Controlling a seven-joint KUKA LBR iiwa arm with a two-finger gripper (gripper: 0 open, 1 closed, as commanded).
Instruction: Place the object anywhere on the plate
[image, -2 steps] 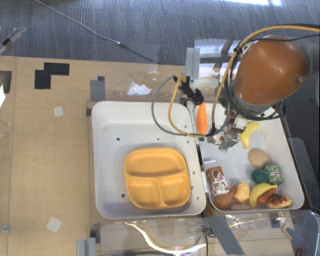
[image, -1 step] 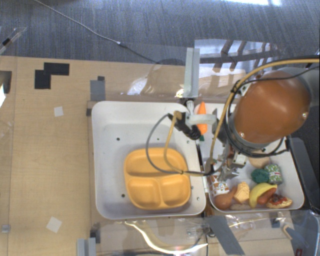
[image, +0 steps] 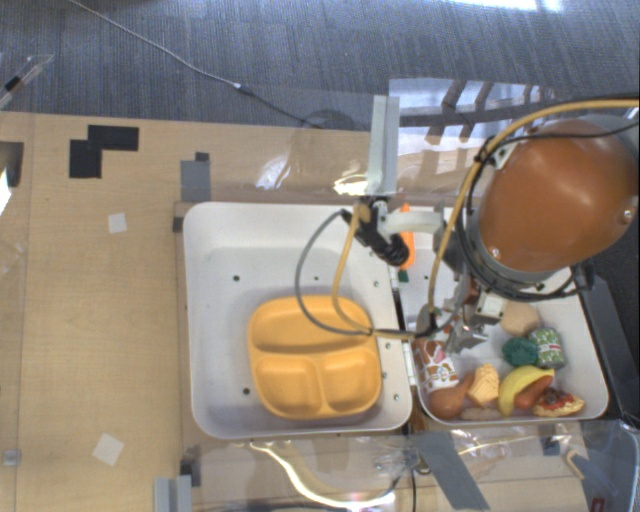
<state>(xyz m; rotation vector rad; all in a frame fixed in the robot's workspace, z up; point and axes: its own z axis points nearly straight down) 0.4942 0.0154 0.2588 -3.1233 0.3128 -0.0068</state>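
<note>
A yellow plate (image: 313, 368) with three compartments lies in the left white bin (image: 215, 300), toward its front right. Nothing rests on the plate. My gripper (image: 452, 335) hangs low over the left part of the right bin (image: 596, 385), under the arm's large orange band (image: 560, 195). Just below it stands a small red-and-white can (image: 438, 370), very close to the gripper's tip. Cables and the wrist hide the gripper's end, so I cannot tell whether anything is held.
The right bin holds several toy foods: a brown piece (image: 450, 401), a cheese wedge (image: 486, 383), a banana (image: 519, 384), a pizza slice (image: 558, 403), green pieces (image: 520, 351) and a beige piece (image: 519, 319). A cable loop (image: 325, 300) hangs over the plate's back edge.
</note>
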